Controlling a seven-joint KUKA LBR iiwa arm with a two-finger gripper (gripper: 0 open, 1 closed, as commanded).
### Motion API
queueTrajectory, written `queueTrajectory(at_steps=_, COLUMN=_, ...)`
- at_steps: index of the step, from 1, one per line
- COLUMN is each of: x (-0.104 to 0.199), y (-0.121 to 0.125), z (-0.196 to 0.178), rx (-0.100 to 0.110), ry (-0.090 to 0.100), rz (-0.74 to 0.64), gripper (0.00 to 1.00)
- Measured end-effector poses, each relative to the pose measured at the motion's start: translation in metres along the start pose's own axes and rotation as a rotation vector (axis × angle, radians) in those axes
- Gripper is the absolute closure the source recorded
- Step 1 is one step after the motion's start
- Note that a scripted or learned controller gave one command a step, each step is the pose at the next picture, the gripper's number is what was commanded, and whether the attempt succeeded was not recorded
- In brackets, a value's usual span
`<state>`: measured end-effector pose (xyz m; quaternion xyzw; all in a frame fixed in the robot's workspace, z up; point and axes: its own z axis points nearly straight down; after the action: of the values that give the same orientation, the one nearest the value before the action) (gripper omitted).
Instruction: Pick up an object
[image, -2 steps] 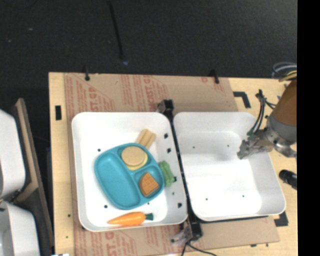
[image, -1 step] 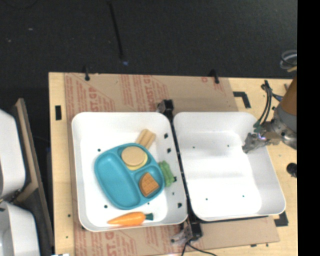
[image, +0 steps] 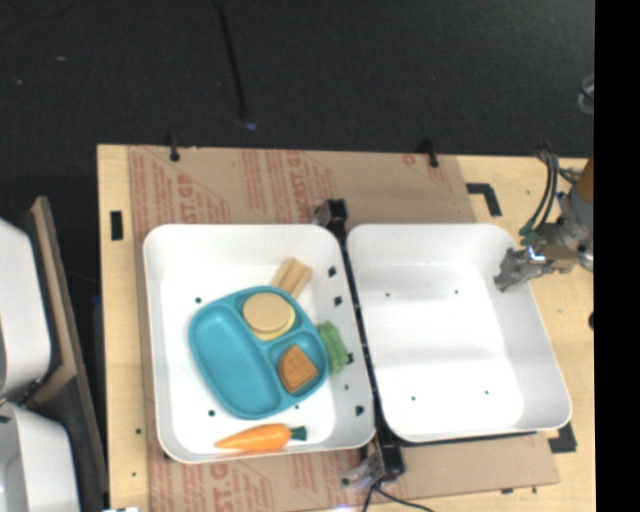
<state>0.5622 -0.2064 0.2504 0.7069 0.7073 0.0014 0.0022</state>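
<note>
On the left side of the worktop (image: 120, 330), the left bin (image: 165, 300) holds everything you could pick. A blue divided tray (image: 235, 365) lies at its middle, tilted across the floor of the bin. A round tan disc (image: 269, 312) sits in the tray's upper compartment and a brown waffle-like piece (image: 298, 369) in its lower right one. A pale wooden block (image: 292, 275) pokes out just beyond the tray's upper edge, a green piece (image: 333, 347) is pressed between the tray's right edge and the bin wall, and a toy carrot (image: 262, 437) lies apart from the tray along the near wall.

Moving right, the right bin (image: 520, 400) shows only bare white floor. At its far right rim hovers the pincer (image: 520, 264), small and partly cut by the frame; you cannot tell from here how wide it stands.

Your risks, as I judge them: the pincer is well apart from every object, so a descent where it hangs now would close on nothing. Once across, the carrot and green piece hug walls, and a finger could strike the rim. The disc and waffle sit inside raised compartments, so a grip may catch the tray lip, or drag the tray instead.
</note>
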Motion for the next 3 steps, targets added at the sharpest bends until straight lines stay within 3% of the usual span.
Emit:
queueTrajectory(at_steps=2, x=0.106, y=-0.003, z=0.018, rx=0.005, ry=0.002, rz=-0.003, gripper=1.0)
queueTrajectory(at_steps=3, x=0.159, y=0.012, z=0.018, rx=0.004, ry=0.002, rz=-0.004, gripper=1.0)
